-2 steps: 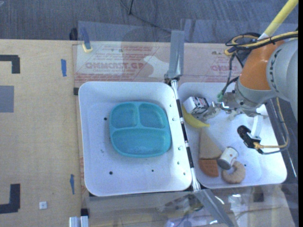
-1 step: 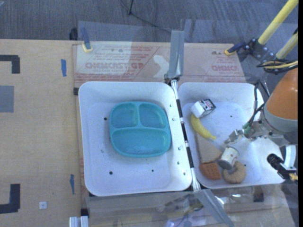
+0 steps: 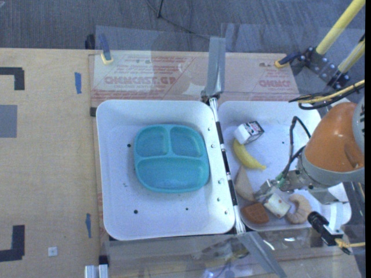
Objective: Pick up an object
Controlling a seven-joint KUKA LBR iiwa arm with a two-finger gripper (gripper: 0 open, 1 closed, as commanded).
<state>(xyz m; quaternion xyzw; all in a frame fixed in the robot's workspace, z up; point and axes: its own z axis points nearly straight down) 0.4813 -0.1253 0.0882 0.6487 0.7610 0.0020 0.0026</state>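
Claw [image 3: 277, 197], grip unreadable from above, sits low among crowded toys; neighbouring donut [image 3: 299, 208] or cookie [image 3: 255, 213] could block its closing.

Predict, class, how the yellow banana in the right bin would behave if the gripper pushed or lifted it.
The banana lies flat on its curved side, so a push would probably spin or slide it rather than roll it. It looks smooth and tapered, so it might slip from a two-finger pinch. Likely light.
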